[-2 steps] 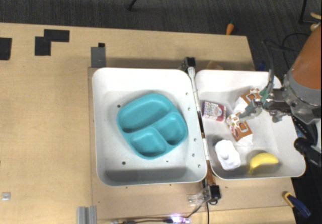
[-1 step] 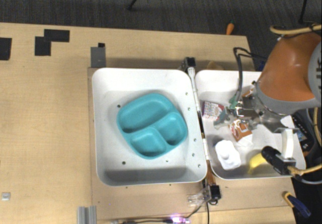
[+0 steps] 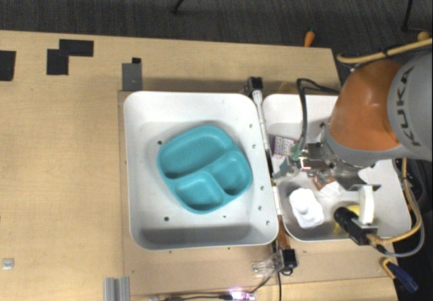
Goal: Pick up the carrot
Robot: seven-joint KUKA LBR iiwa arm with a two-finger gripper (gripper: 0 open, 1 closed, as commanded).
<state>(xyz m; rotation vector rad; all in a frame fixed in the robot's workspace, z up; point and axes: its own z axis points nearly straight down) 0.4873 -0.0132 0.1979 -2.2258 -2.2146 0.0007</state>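
Nearest to the camera, on the bare bench (image 3: 61, 191), a small clear clip with a dark cable (image 3: 281, 262) lies just outside the near rim of the bins. In the near end of the right bin (image 3: 287, 230) stands a white bottle (image 3: 306, 208), upright or nearly so, just beside my wrist. My gripper (image 3: 322, 176) hangs over the middle of that bin, tucked under my grey wrist and orange band, and I cannot tell whether it is released or clenched, or whether it grasps anything. I cannot pick out the carrot for sure: a small orange-and-white patch (image 3: 330, 188) shows right under my gripper, beside the bottle, and that may be it. The left bin (image 3: 145, 124) holds a teal divided tray (image 3: 203, 168), lying flat and turned at a slant. Farther along the right bin, a small printed packet (image 3: 283, 145) lies against the wall shared with the left bin.
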